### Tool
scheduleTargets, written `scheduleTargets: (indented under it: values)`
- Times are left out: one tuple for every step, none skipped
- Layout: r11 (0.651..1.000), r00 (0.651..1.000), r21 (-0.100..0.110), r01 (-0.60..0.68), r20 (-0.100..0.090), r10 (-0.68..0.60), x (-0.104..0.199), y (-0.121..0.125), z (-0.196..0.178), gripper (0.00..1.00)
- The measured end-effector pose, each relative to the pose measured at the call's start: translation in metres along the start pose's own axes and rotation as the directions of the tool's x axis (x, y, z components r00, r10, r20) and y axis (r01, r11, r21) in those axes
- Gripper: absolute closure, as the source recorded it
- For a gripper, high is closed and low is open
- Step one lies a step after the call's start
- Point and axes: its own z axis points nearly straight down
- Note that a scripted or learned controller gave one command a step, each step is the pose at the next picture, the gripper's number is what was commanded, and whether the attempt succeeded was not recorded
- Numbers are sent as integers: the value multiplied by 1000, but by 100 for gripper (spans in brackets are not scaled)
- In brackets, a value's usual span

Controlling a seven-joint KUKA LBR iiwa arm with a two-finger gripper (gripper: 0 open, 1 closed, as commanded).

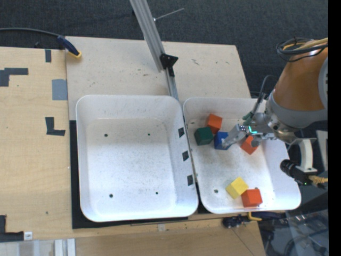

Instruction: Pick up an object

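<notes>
Several small blocks lie in the right bin (277, 196). An orange block (214, 122), a green block (203, 136) and a blue block (220, 140) cluster at its upper left. My gripper (233, 138) reaches in from the right, low over the bin floor, with its tip touching or just beside the blue block. A red-orange block (249, 145) lies right under the gripper body, partly hidden by it. Near the front edge sit a yellow block (237, 187) and a second red-orange block (251, 197).
The left bin (85, 143) stands beside the right one, sharing a raised middle wall. A slanted metal rail (149, 25) crosses the bench behind the bins. The arm's orange band (301, 84) hangs over the right bin's far right side.
</notes>
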Motion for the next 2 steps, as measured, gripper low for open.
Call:
scheduleTargets:
  values:
    - [1000, 1000, -1, 0, 0, 0, 0, 0, 0, 0]
    - [1000, 1000, 4, -2, 0, 2, -3, -10, 52, 0]
